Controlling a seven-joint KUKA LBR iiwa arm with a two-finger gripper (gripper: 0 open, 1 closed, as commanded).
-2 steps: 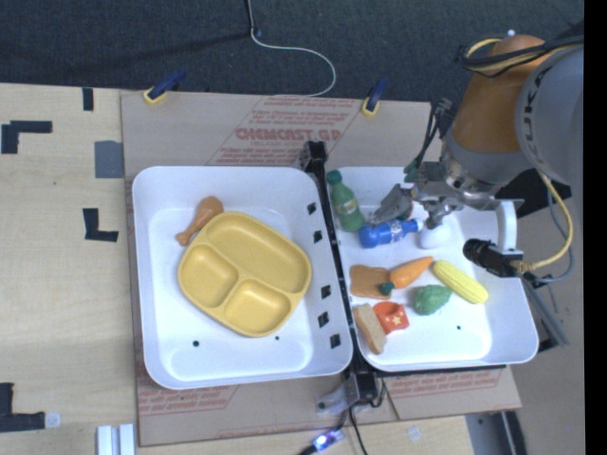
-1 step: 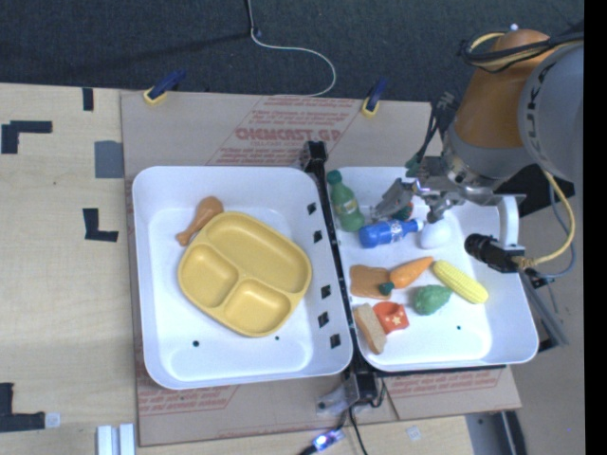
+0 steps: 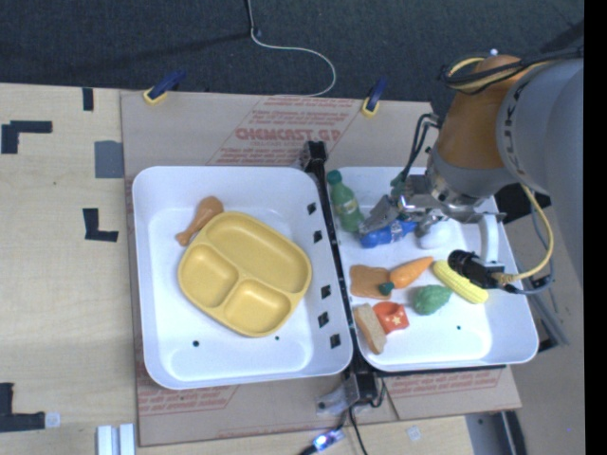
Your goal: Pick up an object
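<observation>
Jaws [image 3: 396,218] low in right bin [image 3: 512,344], over blue object [image 3: 381,236]; open or shut: cannot tell

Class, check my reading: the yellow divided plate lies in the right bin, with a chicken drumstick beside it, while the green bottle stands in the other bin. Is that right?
Not quite. The yellow divided plate lies in the left bin, not the right, as the camera view shows. The rest holds: the chicken drumstick is beside it, and the green bottle is in the other bin.
</observation>
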